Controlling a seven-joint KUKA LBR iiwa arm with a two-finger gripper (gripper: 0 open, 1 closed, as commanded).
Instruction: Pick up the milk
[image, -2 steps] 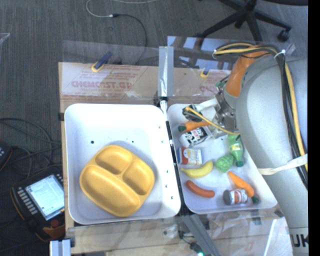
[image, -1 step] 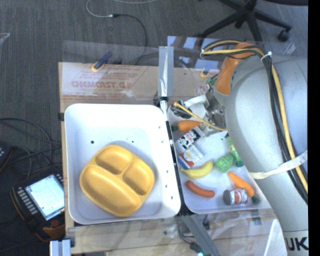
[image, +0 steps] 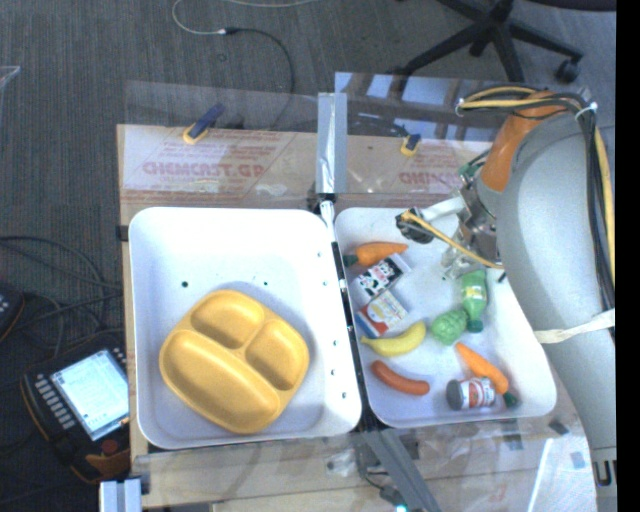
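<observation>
Floor: we see dark grey carpet (image: 60, 120) across the top and left of the frame; a thin cable (image: 270, 45) loops over it near the top centre; the black legs of an office chair (image: 500, 35) show at the upper right.
Bench: we see a pale board (image: 240, 165) with faded red lettering behind the bins; two small clamps sit on its far edge, one (image: 203, 123) at upper left, one (image: 409, 144) nearer the centre.
Tablet: a handheld controller (image: 85, 395) with a lit screen lies at the lower left, off the bench.
Left bin: we find the white bin (image: 170, 240) holding a yellow sectioned tray (image: 235, 358) in its lower half.
Right bin: the second white bin (image: 535, 385) sits just beside the first, right of centre; it holds a carrot (image: 380, 252), a banana (image: 395, 342), a sausage (image: 400, 378), a green bottle (image: 472, 297), a green vegetable (image: 449, 325), a second carrot (image: 482, 366) and a small jar (image: 472, 393).
Milk: the milk carton (image: 381, 282) lies in the upper left part of the right bin, just below the first carrot; a smaller red and blue box (image: 383, 314) is just beneath it.
Arm: the grey arm (image: 560, 230) fills the right of the frame.
Gripper: the gripper (image: 455, 245) hangs over the upper part of the right bin, right of the milk and apart from it; we cannot tell how its fingers stand.
</observation>
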